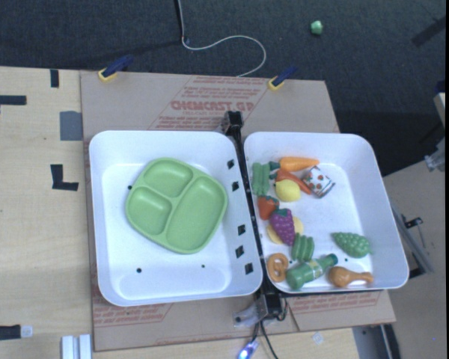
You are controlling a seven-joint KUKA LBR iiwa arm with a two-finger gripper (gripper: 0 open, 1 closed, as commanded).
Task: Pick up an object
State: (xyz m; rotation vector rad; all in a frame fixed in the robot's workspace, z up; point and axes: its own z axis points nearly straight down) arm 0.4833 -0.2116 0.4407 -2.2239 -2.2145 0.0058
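The right bin [359, 146] holds several toy foods. An orange carrot [299, 162] and a small white box with red marks [318, 181] lie at its far side. A yellow lemon [287, 191] and a green pod [261, 178] sit close to the divider. Purple grapes [283, 225] lie mid-bin, with a green bottle [310, 271], a pretzel [277, 264] and a chicken drumstick [349, 277] along the near wall. A bumpy green piece [350, 243] rests at the right.
The left bin [108, 149] holds a green divided plate [177, 204]. Both bins sit on a cardboard sheet [209, 99] held by yellow and blue clamps. A white cable [232, 43] loops on the dark floor behind, near a small green ball [316, 27].
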